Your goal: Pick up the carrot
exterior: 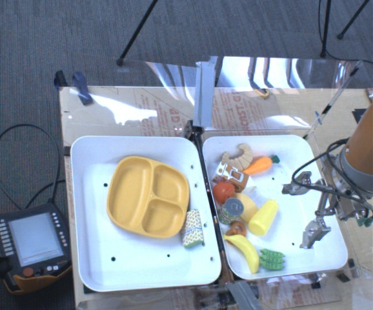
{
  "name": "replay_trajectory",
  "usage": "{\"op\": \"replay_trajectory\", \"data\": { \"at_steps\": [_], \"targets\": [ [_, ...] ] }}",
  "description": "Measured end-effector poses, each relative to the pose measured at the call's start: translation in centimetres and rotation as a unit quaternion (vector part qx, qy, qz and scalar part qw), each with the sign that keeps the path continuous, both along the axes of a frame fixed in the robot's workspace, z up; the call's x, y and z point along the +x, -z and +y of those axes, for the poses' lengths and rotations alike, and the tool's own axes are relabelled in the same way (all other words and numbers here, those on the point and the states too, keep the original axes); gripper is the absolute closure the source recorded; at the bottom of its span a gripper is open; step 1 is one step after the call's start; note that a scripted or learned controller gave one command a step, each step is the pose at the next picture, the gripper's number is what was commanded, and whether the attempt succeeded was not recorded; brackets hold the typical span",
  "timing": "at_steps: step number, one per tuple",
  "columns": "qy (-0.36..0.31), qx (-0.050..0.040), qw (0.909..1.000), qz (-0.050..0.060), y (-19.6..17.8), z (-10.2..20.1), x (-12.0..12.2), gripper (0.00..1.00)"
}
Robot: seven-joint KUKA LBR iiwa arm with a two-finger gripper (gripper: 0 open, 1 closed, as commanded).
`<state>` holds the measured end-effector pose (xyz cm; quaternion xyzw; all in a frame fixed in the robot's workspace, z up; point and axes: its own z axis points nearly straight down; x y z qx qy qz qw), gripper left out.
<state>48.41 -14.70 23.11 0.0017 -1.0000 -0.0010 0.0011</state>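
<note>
my gripper (pixel 315 228) hangs over the right bin's (pixel 302 148) right side; jaw state: cannot tell. carrot (pixel 259 166) lies near the bin's far edge, up-left of me, long axis running left-right, green end toward me.

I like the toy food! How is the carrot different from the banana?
The carrot is orange with a green tip; the banana is yellow. The carrot is straight, the banana curved. The carrot lies near the right bin's far side, the banana at its near edge. Both sit in that bin.
</note>
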Motion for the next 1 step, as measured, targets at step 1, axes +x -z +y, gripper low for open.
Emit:
{"op": "replay_trajectory", "data": {
  "at_steps": [1],
  "targets": [
    [0.064,-0.0003,0.9980,0.000,3.70,1.56,6.98,0.00]
  ]
}}
